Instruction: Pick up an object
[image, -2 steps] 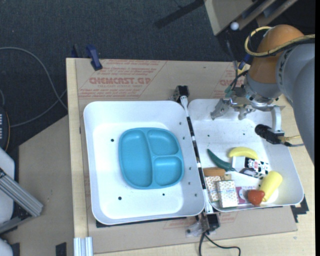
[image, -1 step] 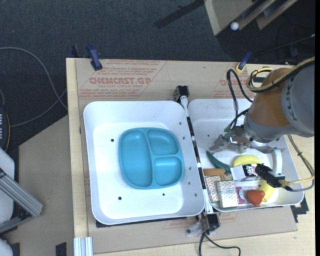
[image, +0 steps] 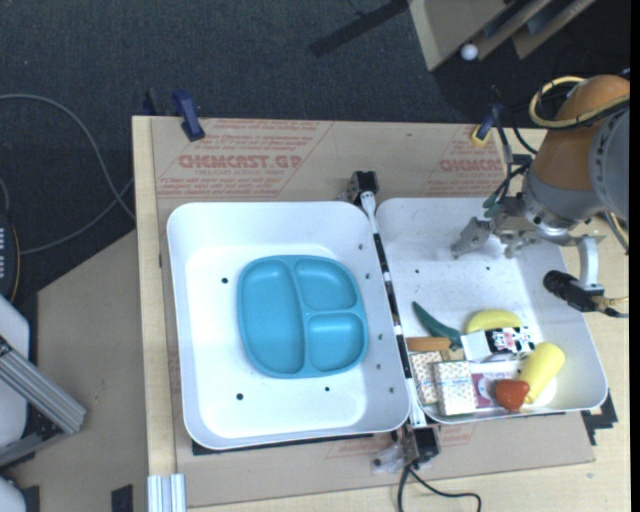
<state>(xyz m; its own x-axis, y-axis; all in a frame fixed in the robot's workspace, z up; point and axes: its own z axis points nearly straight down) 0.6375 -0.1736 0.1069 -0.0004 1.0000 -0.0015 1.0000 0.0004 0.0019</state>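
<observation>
Over right bin (image: 440, 225) bare far half: end effector (image: 490, 243) spread open, nothing held.

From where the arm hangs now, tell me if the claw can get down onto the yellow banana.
Probably yes. The claw hangs over bare floor in the right bin, and the yellow banana lies uncovered at the near right, only a red piece touching its end.

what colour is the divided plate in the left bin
Light blue, all over. The divided plate shows plainly in the camera view, lying flat in the left bin.
</observation>
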